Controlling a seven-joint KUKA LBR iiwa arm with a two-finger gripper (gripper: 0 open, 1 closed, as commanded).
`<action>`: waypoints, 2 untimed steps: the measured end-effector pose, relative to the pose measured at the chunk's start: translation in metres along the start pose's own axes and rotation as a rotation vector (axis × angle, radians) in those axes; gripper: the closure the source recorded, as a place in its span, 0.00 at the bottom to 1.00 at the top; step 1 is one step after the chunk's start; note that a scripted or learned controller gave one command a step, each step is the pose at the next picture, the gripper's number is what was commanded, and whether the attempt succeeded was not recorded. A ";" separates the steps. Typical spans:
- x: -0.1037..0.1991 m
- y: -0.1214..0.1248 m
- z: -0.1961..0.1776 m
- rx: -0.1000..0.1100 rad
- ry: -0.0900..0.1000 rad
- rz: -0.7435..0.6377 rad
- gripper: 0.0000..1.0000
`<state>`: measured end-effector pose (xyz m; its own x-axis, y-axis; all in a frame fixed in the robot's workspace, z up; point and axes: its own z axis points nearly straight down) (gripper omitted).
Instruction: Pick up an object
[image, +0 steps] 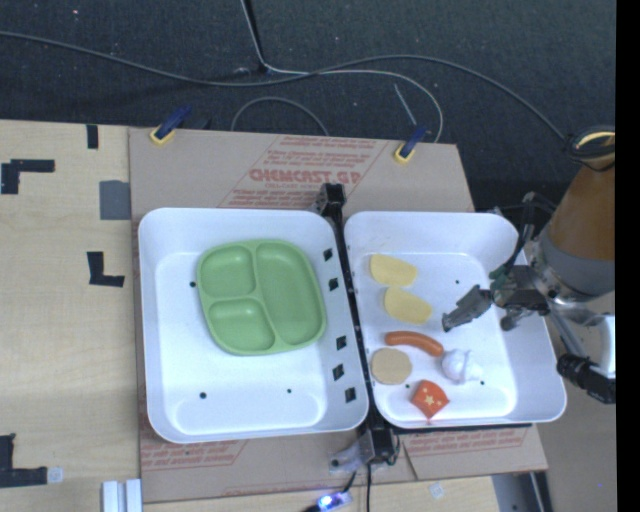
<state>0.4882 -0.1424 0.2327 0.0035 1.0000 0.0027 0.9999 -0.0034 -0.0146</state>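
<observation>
The right bin (500, 240) holds several food toys: two yellow pieces (392, 269) (407, 304), a red-orange sausage (413, 343), a tan round disc (391, 366), a white garlic-like piece (457, 365) and a red piece with a star (429, 398). My gripper (480, 320) hangs over the right part of this bin, just right of the lower yellow piece and above the white piece. Its two dark fingers stand apart with nothing between them.
The left bin (165, 330) holds a green divided plate (262, 297). A black divider (345, 330) runs between the bins. Both bins rest on a cardboard sheet (300, 170). Cables lie across the dark floor at the back.
</observation>
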 end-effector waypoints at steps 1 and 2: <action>0.000 0.003 -0.006 -0.013 -0.003 -0.005 0.00; 0.004 0.009 0.040 -0.009 -0.002 -0.005 0.00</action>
<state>0.4972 -0.1386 0.1924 -0.0011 1.0000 0.0006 1.0000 0.0011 -0.0056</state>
